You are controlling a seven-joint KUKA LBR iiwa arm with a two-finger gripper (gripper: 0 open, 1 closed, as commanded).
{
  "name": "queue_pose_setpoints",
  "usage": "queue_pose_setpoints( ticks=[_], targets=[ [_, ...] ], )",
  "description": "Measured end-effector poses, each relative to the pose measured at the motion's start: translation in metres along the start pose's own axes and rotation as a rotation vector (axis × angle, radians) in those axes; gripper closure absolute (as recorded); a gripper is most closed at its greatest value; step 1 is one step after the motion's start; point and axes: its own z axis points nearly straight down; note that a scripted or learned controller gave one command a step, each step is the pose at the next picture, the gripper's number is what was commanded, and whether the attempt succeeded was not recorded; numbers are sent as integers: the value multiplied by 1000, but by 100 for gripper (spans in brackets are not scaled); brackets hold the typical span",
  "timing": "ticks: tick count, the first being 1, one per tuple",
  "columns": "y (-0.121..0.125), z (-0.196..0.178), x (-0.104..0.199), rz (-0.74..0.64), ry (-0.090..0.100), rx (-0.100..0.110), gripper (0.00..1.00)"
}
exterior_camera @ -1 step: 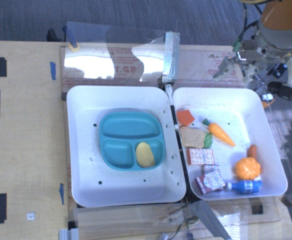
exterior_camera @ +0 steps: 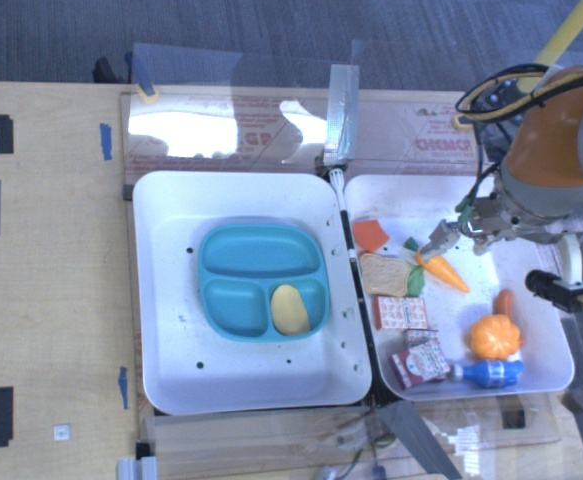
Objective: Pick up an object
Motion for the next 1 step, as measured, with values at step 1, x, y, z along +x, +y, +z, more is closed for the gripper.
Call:
queue_pose_setpoints(
  ticks=[1],
  targets=[
    [-37, -75, 20, -168, -5, -16, 0]
  ],
)
